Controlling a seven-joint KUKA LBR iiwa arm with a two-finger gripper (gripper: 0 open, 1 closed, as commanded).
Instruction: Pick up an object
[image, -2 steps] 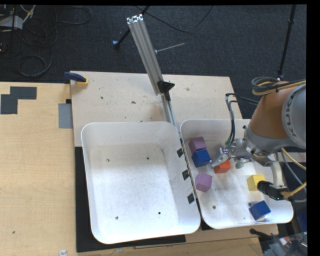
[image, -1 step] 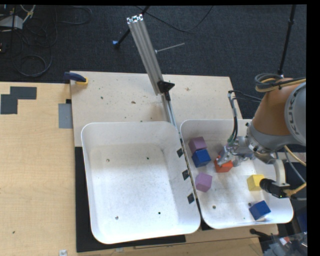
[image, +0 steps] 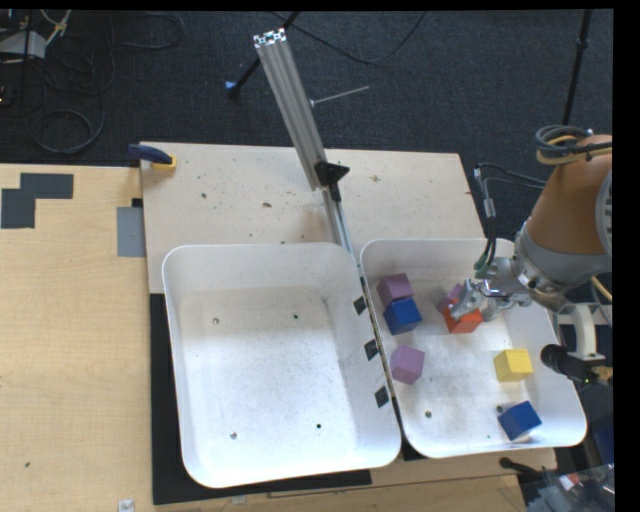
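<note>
My gripper (image: 484, 293) hangs low over the right bin (image: 440, 448), near its upper middle. Its tip sits right beside a red block (image: 464, 321) and a small purple piece (image: 454, 298); whether it touches either is unclear. Left of these lie a purple block (image: 395, 288) and a blue block (image: 402, 315), which touch each other. A lilac block (image: 407, 364) rests lower, near the bin's left wall. On the right side of the bin sit a yellow block (image: 513, 364) and another blue block (image: 519, 419), the latter near the front rim.
The left bin (image: 190, 290) stands beside the right one, with a divider and black clips (image: 370, 348) between them. A slanted metal rail (image: 300, 120) rises behind the bins. The arm's orange band (image: 568, 215) overhangs the right bin's far right corner.
</note>
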